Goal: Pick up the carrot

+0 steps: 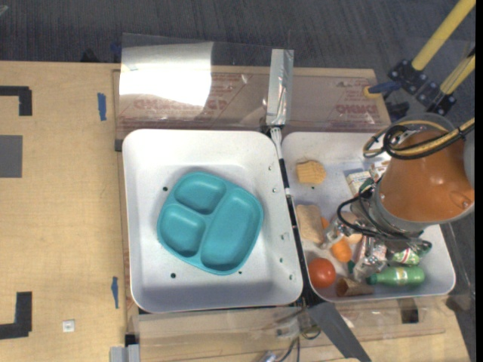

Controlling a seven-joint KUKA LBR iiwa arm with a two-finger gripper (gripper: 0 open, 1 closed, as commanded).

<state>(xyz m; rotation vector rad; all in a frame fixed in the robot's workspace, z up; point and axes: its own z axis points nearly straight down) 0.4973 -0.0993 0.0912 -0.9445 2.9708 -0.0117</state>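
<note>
Two white bins: left bin point(143, 277) holds a teal divided plate point(210, 221); right bin point(445, 274) cluttered. Gripper point(367, 261) low at its near side, grasp state unclear. Carrot point(342, 249) just left of it. Plywood bench point(53, 202), dark floor point(226, 6) beyond.

We see the carrot point(342, 249), a small orange piece, lying in the right bin point(445, 277) near its front, partly hidden under the arm, just above a red tomato point(322, 272).
</note>
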